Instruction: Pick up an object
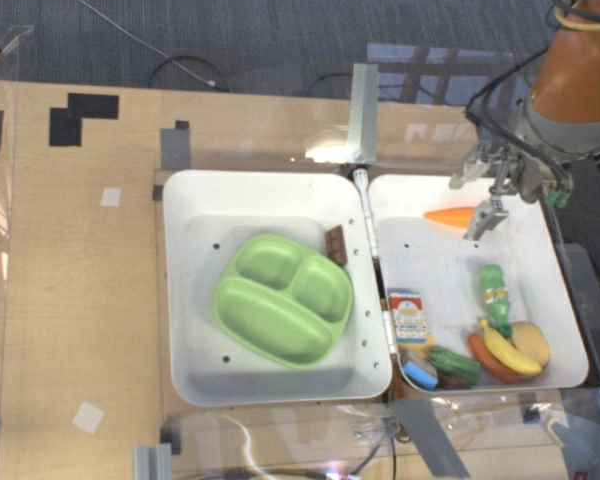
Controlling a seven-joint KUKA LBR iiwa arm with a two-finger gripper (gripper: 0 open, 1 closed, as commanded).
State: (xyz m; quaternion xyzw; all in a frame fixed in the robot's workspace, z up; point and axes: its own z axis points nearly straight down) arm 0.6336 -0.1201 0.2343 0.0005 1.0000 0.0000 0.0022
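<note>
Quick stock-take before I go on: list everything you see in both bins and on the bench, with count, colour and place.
Left bin: 1, white, left of the divider.
Divided plate: 1, light green, middle of the left bin.
Brown bar: 1, brown, at the plate's upper right edge, by the divider.
Right bin: 1, white, right of the divider.
Carrot: 1, orange, upper part of the right bin.
Bottle: 1, green, right side of the right bin.
Small box: 1, red and white, lower left of the right bin.
Banana: 1, yellow, lower right corner pile.
Arm: 1, grey with orange band, upper right.
Gripper: 1, grey, above the carrot's right end.
</note>
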